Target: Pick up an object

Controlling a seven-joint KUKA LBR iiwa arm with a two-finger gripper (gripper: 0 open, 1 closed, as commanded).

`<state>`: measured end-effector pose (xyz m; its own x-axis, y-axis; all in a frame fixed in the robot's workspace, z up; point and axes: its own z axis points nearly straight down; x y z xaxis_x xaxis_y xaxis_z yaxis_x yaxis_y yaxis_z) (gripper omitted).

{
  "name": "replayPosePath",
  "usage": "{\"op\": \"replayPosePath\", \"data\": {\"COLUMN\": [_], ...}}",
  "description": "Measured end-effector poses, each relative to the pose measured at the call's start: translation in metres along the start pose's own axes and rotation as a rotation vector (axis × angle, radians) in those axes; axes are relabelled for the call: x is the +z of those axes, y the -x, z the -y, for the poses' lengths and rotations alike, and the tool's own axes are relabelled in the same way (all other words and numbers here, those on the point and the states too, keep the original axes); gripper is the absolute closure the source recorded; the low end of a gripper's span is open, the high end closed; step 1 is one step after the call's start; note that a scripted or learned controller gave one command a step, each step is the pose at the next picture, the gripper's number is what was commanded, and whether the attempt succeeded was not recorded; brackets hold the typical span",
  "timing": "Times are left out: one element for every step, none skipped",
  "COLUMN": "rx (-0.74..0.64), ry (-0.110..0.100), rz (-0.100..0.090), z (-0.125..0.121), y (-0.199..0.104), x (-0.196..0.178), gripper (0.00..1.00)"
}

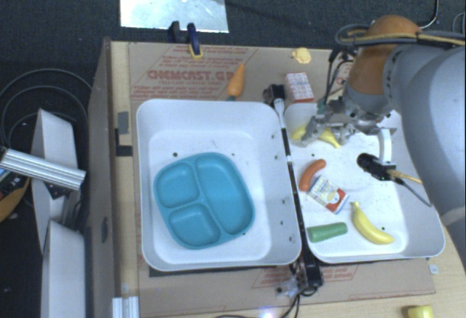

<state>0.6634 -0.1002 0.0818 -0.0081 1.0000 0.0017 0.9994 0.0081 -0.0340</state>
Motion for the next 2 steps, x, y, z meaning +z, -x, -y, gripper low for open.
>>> {"op": "replayPosePath", "data": {"rx": [0.0, 0.001], "ry": [-0.001, 0.038], "rz": [0.002, 0.0], "z": [0.002, 0.059], "y": [0.0, -0.044], "x": [-0.008, -0.105], "gripper": [1.0, 1.0]}}
